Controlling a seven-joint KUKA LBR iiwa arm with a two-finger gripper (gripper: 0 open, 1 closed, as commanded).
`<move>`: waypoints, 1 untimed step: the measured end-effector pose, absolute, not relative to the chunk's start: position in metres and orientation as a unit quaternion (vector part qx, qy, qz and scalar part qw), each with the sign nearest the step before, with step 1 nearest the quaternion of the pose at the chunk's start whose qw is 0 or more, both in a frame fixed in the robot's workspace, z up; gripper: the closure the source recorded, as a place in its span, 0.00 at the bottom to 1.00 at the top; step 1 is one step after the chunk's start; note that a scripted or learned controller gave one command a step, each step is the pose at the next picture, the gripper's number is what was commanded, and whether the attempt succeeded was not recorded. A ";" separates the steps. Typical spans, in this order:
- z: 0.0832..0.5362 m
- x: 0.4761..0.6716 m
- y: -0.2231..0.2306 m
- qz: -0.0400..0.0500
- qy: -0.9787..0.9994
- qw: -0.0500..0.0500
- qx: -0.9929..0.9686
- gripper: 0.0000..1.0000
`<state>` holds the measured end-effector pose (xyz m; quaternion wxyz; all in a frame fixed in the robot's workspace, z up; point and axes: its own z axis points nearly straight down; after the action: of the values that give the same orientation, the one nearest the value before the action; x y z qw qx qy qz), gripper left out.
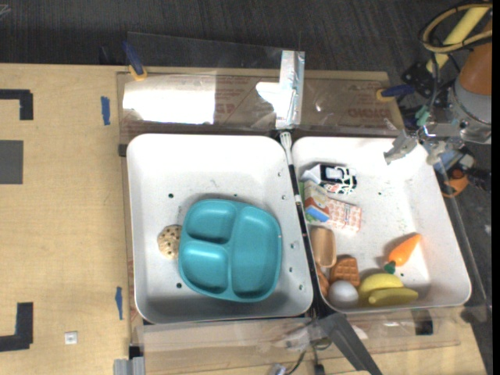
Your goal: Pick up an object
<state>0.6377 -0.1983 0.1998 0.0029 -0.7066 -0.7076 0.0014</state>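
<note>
orange plastic carrot (pixel 404 250) is lying apart in the right white bin (pixel 449 209); descending centred suits it. two-finger gripper (pixel 406 148) is hovering, closure impossible to tell.

Dark carpet floor (pixel 234 6) behind a wooden bench (pixel 55 209).

A robotics lab: two white bins (pixel 148 158) sit on a cardboard-covered bench (pixel 55 209) marked with tape, toy food (pixel 391 286) inside, cables (pixel 449 22) trailing near the arm (pixel 469 92).
</note>
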 end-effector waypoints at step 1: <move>0.212 0.588 -0.154 0.001 -0.736 0.002 -0.676 0.00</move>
<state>0.5880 -0.1535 0.2121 0.0023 -0.6765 -0.7365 0.0010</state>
